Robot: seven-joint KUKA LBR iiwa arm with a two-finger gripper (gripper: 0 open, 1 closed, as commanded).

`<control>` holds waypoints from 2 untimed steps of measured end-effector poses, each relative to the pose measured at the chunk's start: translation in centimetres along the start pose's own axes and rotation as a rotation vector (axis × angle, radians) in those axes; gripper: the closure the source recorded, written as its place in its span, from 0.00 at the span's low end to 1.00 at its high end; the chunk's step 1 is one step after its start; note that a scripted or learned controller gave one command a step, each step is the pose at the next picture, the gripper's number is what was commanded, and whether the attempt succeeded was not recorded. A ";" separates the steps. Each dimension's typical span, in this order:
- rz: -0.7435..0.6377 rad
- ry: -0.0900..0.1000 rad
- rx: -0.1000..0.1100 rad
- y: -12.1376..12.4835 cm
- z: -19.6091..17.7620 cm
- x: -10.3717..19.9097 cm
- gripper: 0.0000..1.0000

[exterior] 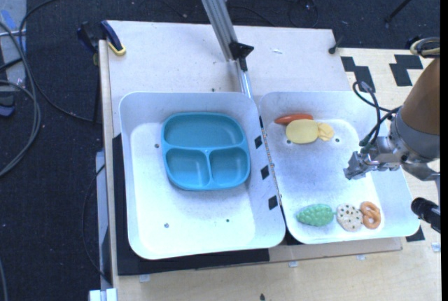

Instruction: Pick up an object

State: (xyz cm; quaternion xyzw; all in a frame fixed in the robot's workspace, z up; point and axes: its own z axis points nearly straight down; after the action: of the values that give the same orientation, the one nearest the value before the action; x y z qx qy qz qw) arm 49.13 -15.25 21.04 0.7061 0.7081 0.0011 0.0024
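Note:
In the right bin (315,173) several small objects lie loose. A yellow lemon-shaped piece (303,131) sits at the back with an orange-red strip (294,118) behind it and a small yellow bit (325,131) at its right. Along the front edge lie a green leafy piece (315,215), a speckled cookie (348,217) and a brown pretzel (370,214). My gripper (355,169) hangs over the bin's right side, above bare floor, between the lemon and the pretzel. Nothing shows between its tips.
The left bin (140,215) holds a blue three-compartment tray (206,150). A slanted metal pole (217,9) rises behind the bins. Black cables (374,110) trail by the arm at the right. The bin's middle floor is bare.

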 end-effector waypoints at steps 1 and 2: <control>-0.004 0.002 0.003 0.6 -1.1 4.9 1.00; -0.005 0.002 0.003 2.4 -1.8 9.5 1.00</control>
State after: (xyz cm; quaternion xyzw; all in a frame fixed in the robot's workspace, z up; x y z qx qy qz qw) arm 51.54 -5.78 22.88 0.7045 0.7097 0.0009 0.0004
